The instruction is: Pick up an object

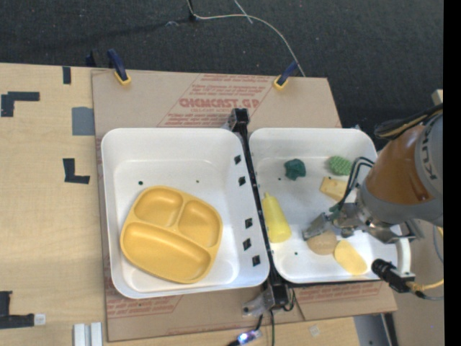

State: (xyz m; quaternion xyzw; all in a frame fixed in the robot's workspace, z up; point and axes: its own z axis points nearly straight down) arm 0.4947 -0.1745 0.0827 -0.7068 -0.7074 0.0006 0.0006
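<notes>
The two metal fingers (317, 229) of the gripper (322, 227) reach down into the right white bin (311, 271), pointing toward that bin's lower middle. They look set close together, with nothing visible between them, though the view is too small to be sure of the gap. Their tips sit just above and touching the edge of a round tan lump (323, 244) that lies on the bin floor. Just right of that lump, and touching it, lies a pale yellow oblong piece (351, 257). Left of the fingers, near the divider between the bins, a yellow squeeze bottle (274, 218) lies on its side, its narrow end pointing up the picture. Farther up the bin sit a dark green crumpled object (294, 169), a light green bumpy object (340, 166) and, just below that one, a flat tan square piece (332, 187). Behind the fingers the grey arm with its orange band (400, 168) comes in from the right, over the bin's right rim.

The left white bin (115, 150) holds a yellow plastic tray with three compartments (171, 233), lying flat in its lower left part. Both bins rest on a brown cardboard sheet (216, 103) with red print, held by two blue and yellow clamps (119, 67) on the wooden table (36, 215).
</notes>
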